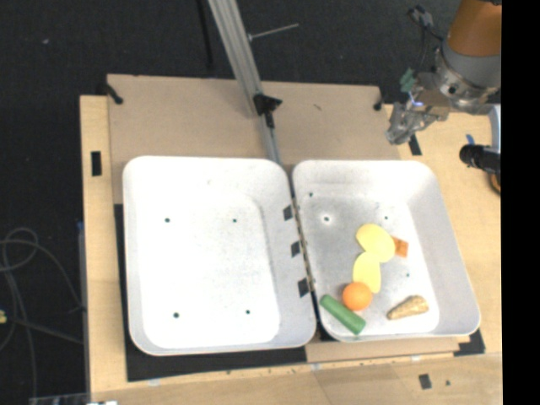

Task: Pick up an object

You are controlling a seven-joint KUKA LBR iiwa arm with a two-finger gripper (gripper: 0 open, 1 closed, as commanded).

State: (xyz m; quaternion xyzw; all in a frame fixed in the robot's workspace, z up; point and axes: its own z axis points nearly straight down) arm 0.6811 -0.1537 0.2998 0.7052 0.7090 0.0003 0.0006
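Note:
The right bin [422, 194] holds several small objects near its front: two yellow pieces [372, 253], a small orange block [400, 247], an orange ball [357, 296], a green cylinder [342, 314] and a tan wedge [407, 308]. My gripper [406, 127] hangs at the upper right, above the bench behind the right bin's far corner, well away from those objects. Nothing shows between its fingers.
The left bin [207, 251] sits beside the right one, joined by a hinge strip [297, 247]. A slanted metal pole [240, 53] rises behind the bins. The bench edge [93, 251] lies at left, with cables [25, 285] on the dark floor.

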